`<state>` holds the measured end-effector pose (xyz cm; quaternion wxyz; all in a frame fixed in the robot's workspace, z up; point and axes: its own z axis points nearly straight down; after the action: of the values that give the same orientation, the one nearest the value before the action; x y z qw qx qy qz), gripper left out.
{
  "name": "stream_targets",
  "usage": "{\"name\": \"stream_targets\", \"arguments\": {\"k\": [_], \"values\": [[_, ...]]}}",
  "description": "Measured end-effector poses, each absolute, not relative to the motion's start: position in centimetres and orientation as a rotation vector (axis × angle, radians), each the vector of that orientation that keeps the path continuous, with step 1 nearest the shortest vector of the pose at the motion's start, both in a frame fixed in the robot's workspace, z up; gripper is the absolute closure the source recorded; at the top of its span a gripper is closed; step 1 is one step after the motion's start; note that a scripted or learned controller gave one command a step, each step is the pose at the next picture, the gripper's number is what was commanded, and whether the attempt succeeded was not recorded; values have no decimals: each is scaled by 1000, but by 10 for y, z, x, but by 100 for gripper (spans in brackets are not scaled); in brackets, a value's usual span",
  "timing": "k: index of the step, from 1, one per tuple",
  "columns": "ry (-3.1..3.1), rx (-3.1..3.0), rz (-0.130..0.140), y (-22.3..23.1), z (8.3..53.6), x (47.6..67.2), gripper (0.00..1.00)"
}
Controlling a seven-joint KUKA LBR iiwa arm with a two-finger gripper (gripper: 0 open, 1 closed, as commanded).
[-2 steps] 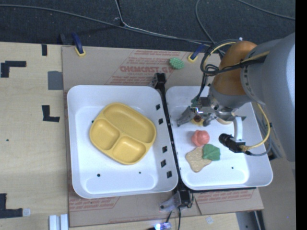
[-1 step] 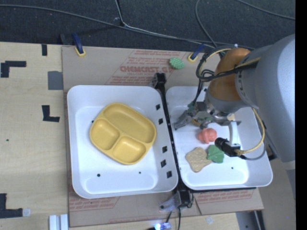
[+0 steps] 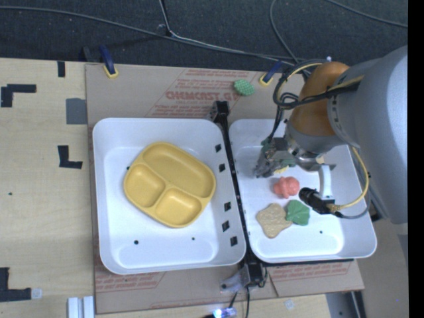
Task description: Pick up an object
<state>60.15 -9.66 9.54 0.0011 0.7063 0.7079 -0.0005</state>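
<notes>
In the right bin (image 3: 344, 244) lie a red-pink lumpy toy (image 3: 286, 187), a green toy (image 3: 298, 212) and a tan cookie-shaped piece (image 3: 271, 220). My gripper (image 3: 267, 166) hangs low over the bin's upper left part, just up and left of the red toy. Its dark fingers point down toward the bin floor, and I see nothing between them. The grey arm with its orange band (image 3: 324, 85) comes in from the right above these objects.
The left bin (image 3: 112, 244) holds a yellow divided tray (image 3: 169, 183). A small green object (image 3: 244, 87) lies on the cardboard beyond the bins. A black divider (image 3: 228, 171) runs between the bins. Cables loop over the wrist and the right bin.
</notes>
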Motion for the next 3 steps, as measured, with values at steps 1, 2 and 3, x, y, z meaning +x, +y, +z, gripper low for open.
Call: {"name": "stream_targets", "arguments": {"k": [1,2,3], "values": [[2221,2217,5,-95,159,604,100],[2220,2215,6,-95,222,610,100],[2220,2216,4,-95,272,611,100]]}}
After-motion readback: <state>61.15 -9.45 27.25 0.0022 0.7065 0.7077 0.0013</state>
